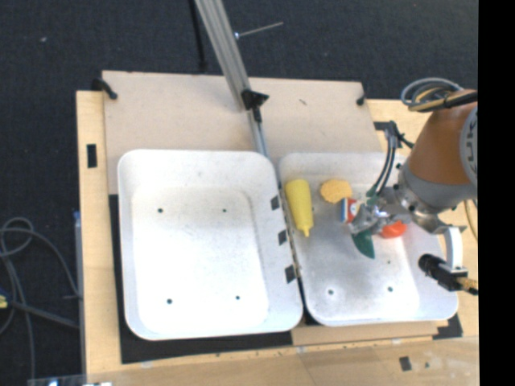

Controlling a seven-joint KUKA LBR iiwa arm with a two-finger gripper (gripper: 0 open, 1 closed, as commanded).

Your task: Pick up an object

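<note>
The left bin (201, 240) lies bare beside the right bin (354, 296), which holds all the objects. Against the right bin's left wall lies a yellow bottle (299, 204), and just beside it, toward the middle, a small orange-yellow lump (335, 190). Further right sits a tight cluster: a small red, white and blue piece (348, 210), a dark green piece (366, 244) and an orange-red piece (392, 230), all touching or nearly so.

The risk, as I judge it, comes from that crowding: a close could catch two pieces at once, or nudge one aside and come up with nothing.

The gripper (372, 219) is down over this cluster, at the end of the arm (438, 155). Its tips are lost among the pieces, so how far apart they stand cannot be told, nor whether anything sits between them.
</note>
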